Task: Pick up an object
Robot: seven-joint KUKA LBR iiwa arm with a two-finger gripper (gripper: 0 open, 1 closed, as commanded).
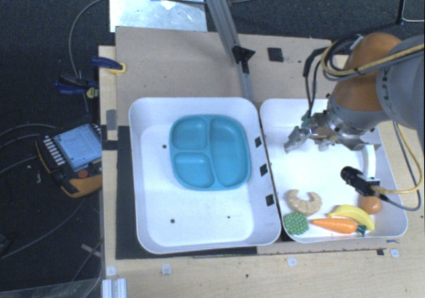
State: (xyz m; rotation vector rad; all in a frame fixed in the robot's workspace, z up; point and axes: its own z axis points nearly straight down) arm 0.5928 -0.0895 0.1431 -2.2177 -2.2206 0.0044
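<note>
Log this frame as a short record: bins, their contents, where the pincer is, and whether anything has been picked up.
left bin: holds a blue divided plate
right bin: holds toy food along its near edge
items: croissant, green vegetable piece, carrot, banana, small orange round item
pincer: over the far part of the right bin, apart from the food
held object: none seen between its fingers
pick status: not yet done

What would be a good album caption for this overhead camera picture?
Robot claw poised over the right bin above toy croissant, banana and carrot; blue divided plate sits left.
</note>
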